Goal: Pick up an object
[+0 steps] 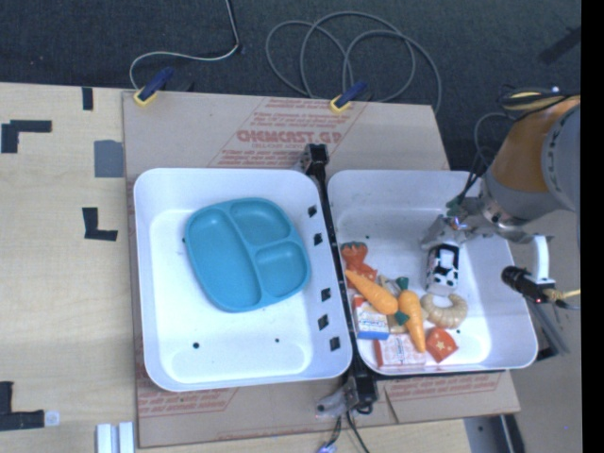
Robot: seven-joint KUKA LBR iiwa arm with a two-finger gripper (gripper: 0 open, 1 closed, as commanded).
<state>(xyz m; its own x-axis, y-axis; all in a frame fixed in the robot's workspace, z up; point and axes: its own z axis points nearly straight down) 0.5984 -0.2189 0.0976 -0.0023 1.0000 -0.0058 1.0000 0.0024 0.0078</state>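
At right of the frame I keep the gripper (pixel 444 237) above the black-and-white toy (pixel 442 268), descending straight; whether its fingers are spread I cannot tell.

We cannot tell whether the gripper (pixel 451 232) holds the black-and-white toy (pixel 442 270) just beneath it; its tip is too small and blurred. The arm (pixel 533 163) is cut off at the right. In the right bin (pixel 396 196), the flat packets (pixel 392 343) lie partly hidden under the carrots (pixel 382 295), their print unreadable.
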